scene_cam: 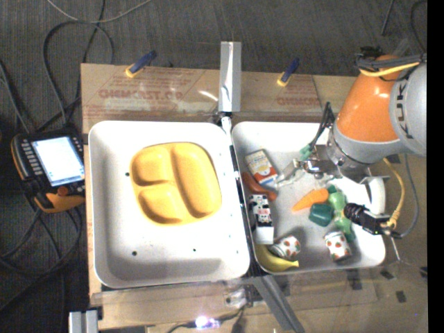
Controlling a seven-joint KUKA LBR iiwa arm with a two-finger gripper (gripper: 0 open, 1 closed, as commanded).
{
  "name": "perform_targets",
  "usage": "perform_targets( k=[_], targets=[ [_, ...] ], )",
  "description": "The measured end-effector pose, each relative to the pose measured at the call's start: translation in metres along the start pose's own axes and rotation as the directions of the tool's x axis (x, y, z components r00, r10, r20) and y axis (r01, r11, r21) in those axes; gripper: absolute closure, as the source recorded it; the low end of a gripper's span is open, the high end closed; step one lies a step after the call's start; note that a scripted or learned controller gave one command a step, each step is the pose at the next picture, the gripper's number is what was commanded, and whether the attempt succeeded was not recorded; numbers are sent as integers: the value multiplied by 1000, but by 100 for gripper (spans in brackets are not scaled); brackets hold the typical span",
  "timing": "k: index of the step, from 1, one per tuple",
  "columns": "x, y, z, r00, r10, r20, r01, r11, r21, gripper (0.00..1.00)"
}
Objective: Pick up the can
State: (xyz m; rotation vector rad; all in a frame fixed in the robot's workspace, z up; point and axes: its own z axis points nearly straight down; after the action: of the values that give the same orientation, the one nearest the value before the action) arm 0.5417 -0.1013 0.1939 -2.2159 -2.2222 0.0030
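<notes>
Two small white cans with red marks lie in the right bin [239, 134]. One can [336, 245] stands near the bin's front right corner, and the other can [287, 246] lies at the front middle beside a banana [276, 261]. My gripper [291, 173] hangs over the middle of the right bin, well behind both cans. It is just right of an orange carton [259, 163] and above a carrot [309, 199]. Nothing shows in its grasp.
The right bin also holds a black-and-white carton [260, 210], a red item [252, 184] and a green toy [327, 211]. A yellow divided plate [176, 182] sits in the left bin [104, 186]. A black cable [364, 215] trails from the wrist.
</notes>
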Motion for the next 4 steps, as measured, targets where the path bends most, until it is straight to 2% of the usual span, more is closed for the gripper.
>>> perform_targets(
  k=[1,2,3,4],
  targets=[
    [-11,-59,59,1000,8,-1,-8,1000,2,0],
    [-5,-57,94,1000,2,11,-2,1000,-11,0],
    [-2,-59,88,1000,-3,5,3,1000,0,100],
    [-2,-59,88,1000,-2,5,2,1000,0,0]
  ],
)
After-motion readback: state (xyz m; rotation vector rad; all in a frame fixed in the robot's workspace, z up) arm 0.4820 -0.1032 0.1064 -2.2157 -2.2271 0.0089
